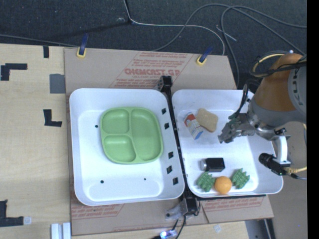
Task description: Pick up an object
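Cardboard sheeting with red print covered the bench under two shallow white bins, clamped at its far edge by yellow clips, with dark carpet and loose cables beyond. Taking the black divider between the bins as landmark, the right bin just to its right held all the loose objects: a tan sponge-like block lay near the divider toward the far side, touching a small red, white and blue tube that sat closer to the divider. Nearer the camera, a small black box rested a little right of the divider, and beyond it along the near wall sat a green leafy toy, an orange ball touching it, and a second green leafy toy. The gripper hung over the right bin, well right of the divider and just beside the tan block, pointing down; nothing was visible between its dark fingers, and how far apart they stood could not be told. Left of the divider, the left bin carried a green divided plate with three compartments.
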You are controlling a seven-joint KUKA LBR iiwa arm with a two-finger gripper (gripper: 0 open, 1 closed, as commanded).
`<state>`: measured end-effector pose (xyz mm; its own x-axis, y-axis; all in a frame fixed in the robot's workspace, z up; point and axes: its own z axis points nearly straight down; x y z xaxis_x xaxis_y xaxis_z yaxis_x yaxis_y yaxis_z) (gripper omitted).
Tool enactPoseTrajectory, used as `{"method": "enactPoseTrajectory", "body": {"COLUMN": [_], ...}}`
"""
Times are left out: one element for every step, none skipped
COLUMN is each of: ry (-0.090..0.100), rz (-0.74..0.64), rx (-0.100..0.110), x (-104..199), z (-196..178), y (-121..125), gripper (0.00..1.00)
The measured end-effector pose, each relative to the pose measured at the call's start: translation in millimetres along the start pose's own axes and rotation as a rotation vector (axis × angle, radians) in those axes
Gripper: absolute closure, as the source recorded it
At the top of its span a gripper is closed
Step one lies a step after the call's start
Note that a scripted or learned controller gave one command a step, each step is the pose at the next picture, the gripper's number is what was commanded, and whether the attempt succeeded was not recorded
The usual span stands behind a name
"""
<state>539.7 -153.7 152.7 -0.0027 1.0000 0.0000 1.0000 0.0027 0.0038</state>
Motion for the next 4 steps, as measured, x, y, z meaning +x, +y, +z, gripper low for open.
{"method": "enactPoseTrajectory", "body": {"ry": [0.0,-0.001,0.001,0.001], "rz": [0.0,0.001,-0.003,-0.004], "rx": [0.0,-0.001,0.006,0.006], "x": [10.1,10.4,63.1,121.2], "z": [-48.6,-101.6,-85.9,-87.6], "y": [-0.7,0.8,-4.9,-19.8], "gripper": [1.0,1.0,1.0,1.0]}}
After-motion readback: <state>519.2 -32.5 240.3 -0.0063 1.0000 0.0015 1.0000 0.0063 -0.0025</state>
